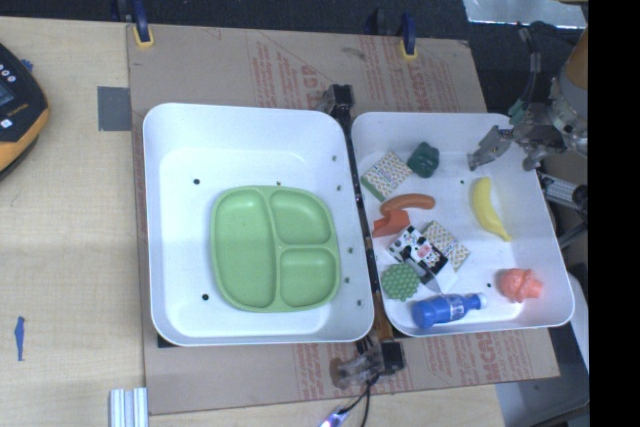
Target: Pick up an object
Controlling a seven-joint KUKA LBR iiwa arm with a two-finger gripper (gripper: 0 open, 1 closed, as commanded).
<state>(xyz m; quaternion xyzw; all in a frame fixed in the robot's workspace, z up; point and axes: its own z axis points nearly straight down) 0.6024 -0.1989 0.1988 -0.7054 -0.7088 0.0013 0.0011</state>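
A: The fingers: can anyone tell how they stand? The gripper hangs over the upper right corner of the right bin, and its dark metal tip is too small and blurred to say whether it is spread or closed. Nothing shows between the fingers.

B: Agreed, it cannot be told. Nearest the tip is the banana, just below it in the frame. Its long axis runs roughly up and down the picture, curving a little toward the lower right. Smooth yellow, probably plastic, slightly tapered at both ends.

A: So the coming move likely turns on that: a short drop toward the camera side, with the fingers set across the banana's narrow width rather than along it.

B: Farther out, the dark green knobbly piece lies to the tip's left, near the top wall. Beyond it sit a flat printed packet and an orange sausage shape, smooth and rounded.

A: Lower still, a black-and-white patterned block, a round green textured piece, a blue bottle lying on its side, and a lumpy pink thing.

B: The left bin bears a pale green divided plate, matte, with three compartments.
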